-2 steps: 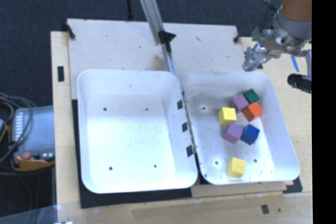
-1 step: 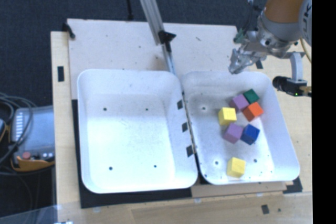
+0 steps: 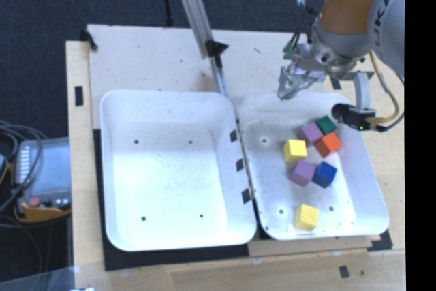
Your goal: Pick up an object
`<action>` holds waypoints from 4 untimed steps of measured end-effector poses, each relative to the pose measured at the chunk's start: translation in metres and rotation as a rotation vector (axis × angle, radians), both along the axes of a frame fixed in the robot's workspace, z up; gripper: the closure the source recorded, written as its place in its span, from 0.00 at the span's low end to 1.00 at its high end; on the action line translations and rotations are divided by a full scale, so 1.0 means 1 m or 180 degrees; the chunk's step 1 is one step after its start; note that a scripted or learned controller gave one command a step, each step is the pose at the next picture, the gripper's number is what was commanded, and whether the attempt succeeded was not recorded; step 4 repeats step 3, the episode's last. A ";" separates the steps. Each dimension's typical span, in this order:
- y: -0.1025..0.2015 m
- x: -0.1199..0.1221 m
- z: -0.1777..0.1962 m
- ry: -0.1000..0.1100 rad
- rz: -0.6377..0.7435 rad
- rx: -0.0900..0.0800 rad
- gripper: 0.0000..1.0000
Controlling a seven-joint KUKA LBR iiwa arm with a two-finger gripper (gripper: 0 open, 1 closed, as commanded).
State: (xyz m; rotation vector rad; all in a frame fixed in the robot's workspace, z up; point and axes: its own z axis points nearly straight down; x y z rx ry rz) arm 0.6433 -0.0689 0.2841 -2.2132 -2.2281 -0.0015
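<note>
Seven small blocks lie in the right bin (image 3: 354, 215): a green block (image 3: 326, 125), two purple blocks (image 3: 312, 133), an orange block (image 3: 330, 144), a blue block (image 3: 325, 174) and two yellow blocks (image 3: 295, 150), the lower one apart from the cluster. The gripper (image 3: 291, 86) hangs over this bin's upper edge, above the blocks and touching none; how its fingers stand I cannot tell
</note>
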 end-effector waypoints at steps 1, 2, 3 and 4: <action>0.052 -0.014 -0.020 0.0007 0.0000 -0.0002 1.00; 0.102 -0.028 -0.038 0.0009 0.0001 -0.0001 1.00; 0.148 -0.043 -0.048 0.0008 0.0000 -0.0002 1.00; 0.148 -0.043 -0.048 0.0008 0.0000 -0.0002 1.00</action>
